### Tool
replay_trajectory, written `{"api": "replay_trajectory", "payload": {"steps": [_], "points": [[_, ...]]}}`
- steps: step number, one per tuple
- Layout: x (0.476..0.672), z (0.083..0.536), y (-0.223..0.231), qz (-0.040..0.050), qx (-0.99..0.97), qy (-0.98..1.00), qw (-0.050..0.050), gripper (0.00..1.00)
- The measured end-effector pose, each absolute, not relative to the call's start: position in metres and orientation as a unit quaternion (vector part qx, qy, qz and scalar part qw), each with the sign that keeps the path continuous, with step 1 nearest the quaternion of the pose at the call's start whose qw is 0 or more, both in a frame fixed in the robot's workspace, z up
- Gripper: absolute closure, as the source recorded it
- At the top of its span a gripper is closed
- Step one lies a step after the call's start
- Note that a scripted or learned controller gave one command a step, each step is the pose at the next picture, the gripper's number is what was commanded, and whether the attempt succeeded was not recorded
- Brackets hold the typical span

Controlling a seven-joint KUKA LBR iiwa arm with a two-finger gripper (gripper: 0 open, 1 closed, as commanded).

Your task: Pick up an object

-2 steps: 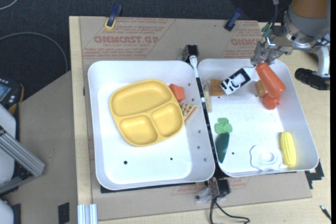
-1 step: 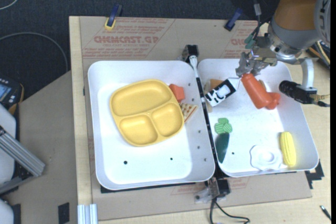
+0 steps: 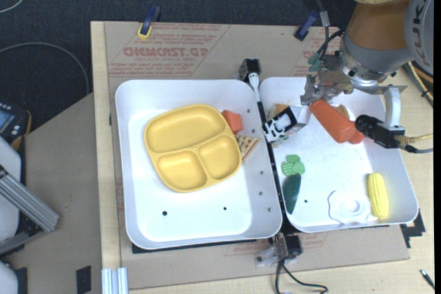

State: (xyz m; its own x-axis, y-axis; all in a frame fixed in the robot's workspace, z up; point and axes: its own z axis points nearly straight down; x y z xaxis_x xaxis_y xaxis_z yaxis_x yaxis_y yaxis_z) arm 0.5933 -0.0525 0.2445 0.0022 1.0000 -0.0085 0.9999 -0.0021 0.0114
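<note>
Left bin frame centre-left: yellow divided plate, orange block and waffle piece at plate's right edge. Right bin: orange-red bottle upper middle, black-white item left of it, green veg centre, corn and white egg lower right. Arm upper right; gripper at bottle's upper-left end, touching or just above. Grasp state: cannot tell. Risk, judged: bottle lies tilted, grip near end — could pivot or slip on lift.
</note>
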Motion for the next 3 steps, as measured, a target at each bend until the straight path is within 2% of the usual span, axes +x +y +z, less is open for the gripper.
{"api": "replay_trajectory", "payload": {"steps": [1, 2, 3], "points": [[0.568, 0.231, -0.002, -0.0005, 0.706, 0.708, -0.001, 1.0], [0.541, 0.236, 0.045, -0.0008, 0.706, 0.708, -0.002, 1.0], [0.533, 0.225, 0.057, -0.0011, 0.707, 0.707, -0.002, 1.0]]}}
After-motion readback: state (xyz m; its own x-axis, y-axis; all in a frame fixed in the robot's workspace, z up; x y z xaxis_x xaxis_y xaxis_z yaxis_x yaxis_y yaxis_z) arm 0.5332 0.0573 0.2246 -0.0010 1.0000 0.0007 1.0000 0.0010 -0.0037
